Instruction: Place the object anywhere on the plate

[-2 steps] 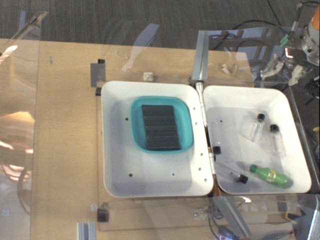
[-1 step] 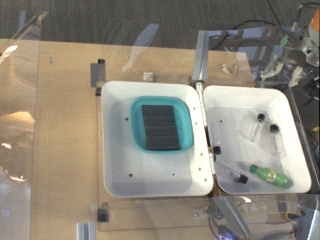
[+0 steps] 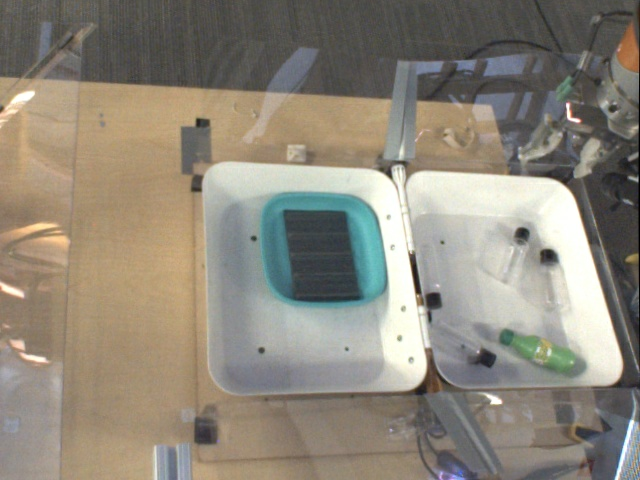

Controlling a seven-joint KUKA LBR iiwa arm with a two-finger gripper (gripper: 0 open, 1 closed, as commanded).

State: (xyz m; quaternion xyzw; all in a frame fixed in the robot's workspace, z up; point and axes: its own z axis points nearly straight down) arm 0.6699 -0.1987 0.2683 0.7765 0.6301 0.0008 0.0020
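A teal plate lies in the left bin, with a dark ridged rectangular pad flat on its middle. In the right bin lie a green bottle with a yellow label near the front right corner and three clear vials with black caps: one near the middle, one to its right, and one at the front left. My gripper hangs at the far right, beyond the right bin's back corner, well apart from all of these.
A small black piece sits at the right bin's left wall. Grey metal brackets stand behind the divide between the bins. Cables trail across the bench at the back right. A small pale cube rests behind the left bin.
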